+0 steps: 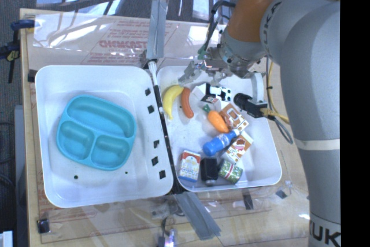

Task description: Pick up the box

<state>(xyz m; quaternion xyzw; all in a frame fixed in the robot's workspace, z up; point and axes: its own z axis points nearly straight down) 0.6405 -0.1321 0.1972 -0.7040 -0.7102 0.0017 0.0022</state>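
Several small boxes lie in the right bin (272,153). A red and white carton (189,165) rests near the front wall. Towards the right, a brown and white box (239,146) lies below an orange patterned box (234,117). My gripper (201,74) hangs over the back of this bin, above the banana (169,99) and sausage (187,103). It is open, with nothing between its fingers, and stands apart from all the boxes.
Also in the right bin are a carrot (217,120), a blue bottle (219,143), a green can (231,172), a black object (209,170) and a black and white tag (218,91). The left bin (46,84) holds a blue divided plate (95,132).
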